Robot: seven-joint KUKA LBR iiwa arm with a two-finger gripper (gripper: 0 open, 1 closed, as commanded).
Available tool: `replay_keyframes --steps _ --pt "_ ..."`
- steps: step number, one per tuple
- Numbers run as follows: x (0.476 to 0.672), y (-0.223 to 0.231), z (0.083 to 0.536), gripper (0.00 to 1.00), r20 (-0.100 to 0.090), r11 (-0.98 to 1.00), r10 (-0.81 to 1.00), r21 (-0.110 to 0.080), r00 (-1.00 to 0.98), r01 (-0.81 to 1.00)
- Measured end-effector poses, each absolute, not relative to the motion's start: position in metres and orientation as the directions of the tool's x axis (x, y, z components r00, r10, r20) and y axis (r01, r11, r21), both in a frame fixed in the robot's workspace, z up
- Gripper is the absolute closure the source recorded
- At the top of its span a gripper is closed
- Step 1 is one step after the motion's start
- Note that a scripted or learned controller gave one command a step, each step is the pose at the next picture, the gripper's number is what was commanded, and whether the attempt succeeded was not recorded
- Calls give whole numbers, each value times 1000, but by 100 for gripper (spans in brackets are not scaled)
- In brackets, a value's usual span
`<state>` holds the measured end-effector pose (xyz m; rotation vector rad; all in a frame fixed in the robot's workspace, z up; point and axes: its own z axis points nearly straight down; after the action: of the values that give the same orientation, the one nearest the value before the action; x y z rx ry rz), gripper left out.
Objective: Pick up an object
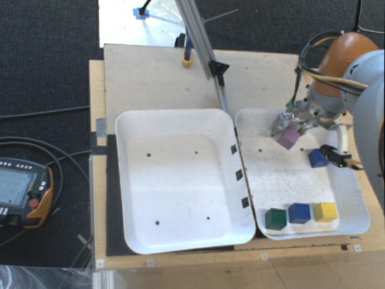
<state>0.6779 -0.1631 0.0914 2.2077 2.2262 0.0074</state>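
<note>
White plastic runs along the near edge of the bench (180,264), where we find the two bins side by side. The left bin (135,221) shows us bare floor with a few dark dots. Along the near wall of the right bin (361,218) we see three blocks in a row: a green block (276,218), a blue block (299,213) and a yellow block (325,211), close together, the first two perhaps touching.

Moving further back in that same bin, we come to a second blue block (317,158) lying near the right wall, just beside a black fitting with a white cable. A little further in and to its left is the purple block (289,138). It sits right under the gripper (287,127), with its upper part hidden by the metal of the tool. We judge it is pinched between the fingers and tilted, likely lifted a little off the bin floor, though we cannot be sure of the height from this slant.

So we take the grasp as made, or very nearly so. What is left is a clear lift away from the bin, proving the hold is firm.

Beyond the bins lies bare board, with a slanted metal pole (198,35) crossing it.
</note>
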Motion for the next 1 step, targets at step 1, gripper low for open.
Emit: replay_keyframes --steps 1 --pt "647 -132 91 0 1 7 1000 0 -7 1000"
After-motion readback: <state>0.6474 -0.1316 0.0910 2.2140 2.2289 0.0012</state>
